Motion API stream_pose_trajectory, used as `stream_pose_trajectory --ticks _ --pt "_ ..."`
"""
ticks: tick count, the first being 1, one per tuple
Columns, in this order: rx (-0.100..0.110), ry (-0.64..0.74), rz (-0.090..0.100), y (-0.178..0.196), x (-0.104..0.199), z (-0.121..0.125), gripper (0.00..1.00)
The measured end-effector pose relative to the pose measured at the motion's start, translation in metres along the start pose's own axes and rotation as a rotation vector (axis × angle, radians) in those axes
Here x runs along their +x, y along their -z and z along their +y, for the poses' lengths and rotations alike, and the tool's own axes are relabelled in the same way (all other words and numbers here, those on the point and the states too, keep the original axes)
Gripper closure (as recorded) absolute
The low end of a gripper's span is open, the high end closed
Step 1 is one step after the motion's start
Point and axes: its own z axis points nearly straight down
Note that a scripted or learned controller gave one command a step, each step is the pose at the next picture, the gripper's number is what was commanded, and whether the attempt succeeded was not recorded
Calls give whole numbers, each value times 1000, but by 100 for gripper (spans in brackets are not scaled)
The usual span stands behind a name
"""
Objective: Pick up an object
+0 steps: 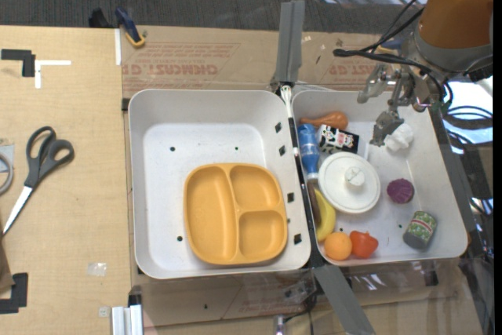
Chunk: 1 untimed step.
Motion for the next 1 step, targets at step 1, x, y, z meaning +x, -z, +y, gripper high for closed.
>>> stream_pose_trajectory --ticks 1 --pt "0 -19 -1 -94 -21 25 0"
